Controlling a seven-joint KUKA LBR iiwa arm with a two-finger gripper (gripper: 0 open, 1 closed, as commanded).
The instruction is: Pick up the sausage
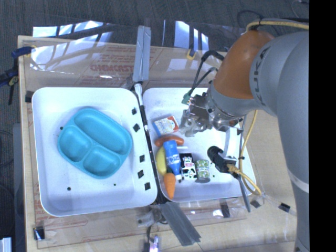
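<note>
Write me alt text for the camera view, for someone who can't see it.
A grey robot arm's claw hovers over the right bin, near a red sausage lying among small toy foods. The left bin holds a blue divided plate.

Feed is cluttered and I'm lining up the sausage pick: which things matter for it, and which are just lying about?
For the job:
- reddish-orange sausage, in the right white bin
- metal two-finger gripper, above that bin

Lying about:
- blue bottle
- yellow banana
- orange carrot
- red-and-white packet
- small green-labelled can
- blue divided plate, left bin
</note>
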